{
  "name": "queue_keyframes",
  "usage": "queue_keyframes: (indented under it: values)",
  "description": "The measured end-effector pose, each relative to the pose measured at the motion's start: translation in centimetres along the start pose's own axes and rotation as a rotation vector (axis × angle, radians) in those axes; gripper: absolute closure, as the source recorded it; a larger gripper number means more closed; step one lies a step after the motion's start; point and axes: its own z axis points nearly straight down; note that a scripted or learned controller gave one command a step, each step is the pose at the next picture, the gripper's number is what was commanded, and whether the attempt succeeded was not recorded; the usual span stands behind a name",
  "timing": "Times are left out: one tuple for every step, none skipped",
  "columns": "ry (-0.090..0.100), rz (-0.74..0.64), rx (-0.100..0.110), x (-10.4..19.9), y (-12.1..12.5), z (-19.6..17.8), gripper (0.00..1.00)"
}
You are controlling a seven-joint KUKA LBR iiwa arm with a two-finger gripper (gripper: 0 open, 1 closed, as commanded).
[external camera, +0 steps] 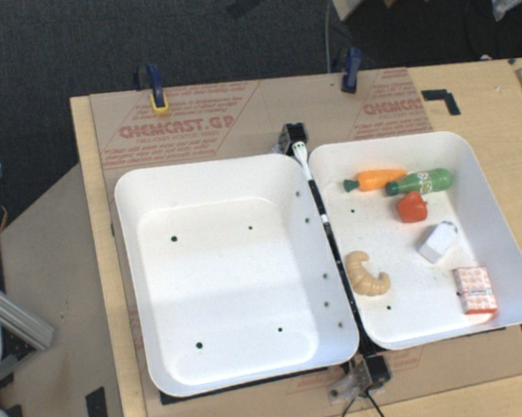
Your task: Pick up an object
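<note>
A brown worktop [230, 112], printed with red lettering and fixed at its far edge by two blue clamps [153, 78], carries two shallow white bins side by side. The left bin [146, 198] shows four small dark dots on its floor. The right bin [489, 222] holds six things, all apart from one another save at the far end. There a green bottle [420, 181] lies on its side, long axis running left to right, just beside an orange carrot [375, 179] that lies along the same line with its green top toward the left bin. A red piece [412, 207] sits just in front of the bottle. Nearer the middle, a white block [438, 241] lies tilted. A pink-and-white box [476, 291] rests in the near right corner, long axis running near to far. A tan croissant [367, 273] curls near the bin's left wall. The claw's state cannot be told.
</note>
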Motion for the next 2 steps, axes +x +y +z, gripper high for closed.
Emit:
queue_keyframes:
  values:
    - [0.003, -0.001, 0.014, 0.1, 0.0, 0.0, 1.00]
    - [0.003, 0.003, 0.011, -2.8, 0.0, -5.5, 1.00]
